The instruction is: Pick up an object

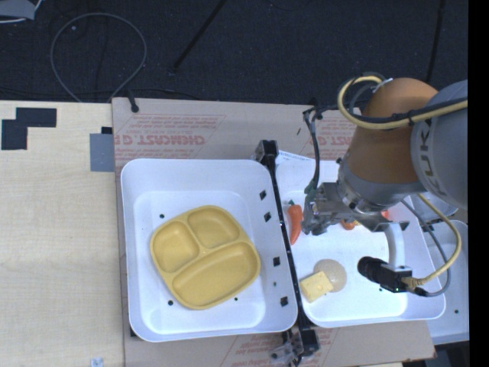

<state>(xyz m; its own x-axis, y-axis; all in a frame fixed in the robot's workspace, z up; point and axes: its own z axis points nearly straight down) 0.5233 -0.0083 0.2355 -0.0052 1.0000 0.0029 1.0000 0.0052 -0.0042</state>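
The pale wooden desk [61, 243] carries a brown cardboard sheet [199, 125] with red print, and two shallow white bins sit side by side on the sheet.

Left white bin [131, 205]: it holds one yellow plastic plate with three compartments [205, 257]. The plate lies flat near the bin's centre, clear of all four walls.

Right white bin [432, 308]: an orange carrot-shaped piece [295, 222] lies along the left wall, about halfway down it, with its long axis roughly parallel to that wall. Towards the front-left corner rests a pale yellow block [315, 286]. It touches or slightly overlaps a cream round disc [334, 271] just to its right and a little further back. A small orange-red item [349, 224] shows near the bin's middle, mostly hidden beneath the wrist, and its shape cannot be made out.

The fingers [314, 219] hang over the right bin's left half, just beside the carrot-shaped piece on its right. Whether they touch it cannot be told. How far apart they stand cannot be told either, and nothing is seen between them.

The grey arm with the orange band [397, 128] reaches in over the bin's rear right part.
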